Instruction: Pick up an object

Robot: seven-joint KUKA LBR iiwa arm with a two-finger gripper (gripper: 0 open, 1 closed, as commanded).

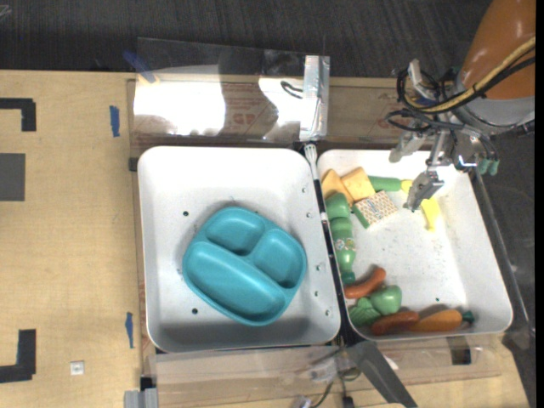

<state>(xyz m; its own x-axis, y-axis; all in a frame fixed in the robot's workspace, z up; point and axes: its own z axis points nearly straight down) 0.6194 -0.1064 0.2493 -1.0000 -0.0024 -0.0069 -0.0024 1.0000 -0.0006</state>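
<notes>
The light wooden tabletop [68, 253] carries two shallow white plastic bins side by side, the left bin [161, 185] and the right bin [476, 253], their inner rims touching down the middle. Behind the left bin, along the far edge of the tabletop, lies a sheet of clear plastic film [221, 100] with a strip of silver tape [314, 96].

The grey arm with its orange band [506, 32] reaches in over the far right corner of the right bin, a bundle of yellow and black cables [442, 96] running along the wrist. Its gripper [418, 195] hangs over the far part of the right bin; whether its fingers are apart or together cannot be told, and nothing can be made out between them.

In the middle of the left bin sits a large teal plastic plate with three compartments [245, 263], turned at a slant.

The things to pick are small toy foods in the right bin. Along its left wall run green rounded pieces [340, 223]. Near the far left corner lie a yellow-orange wedge [348, 182] and a tan speckled block [376, 206]. A small yellow piece [429, 213] lies just beside the gripper. Along the near edge lie a red-orange sausage shape [364, 281], a green pepper-like piece [376, 303] and an orange carrot shape [438, 319].
</notes>
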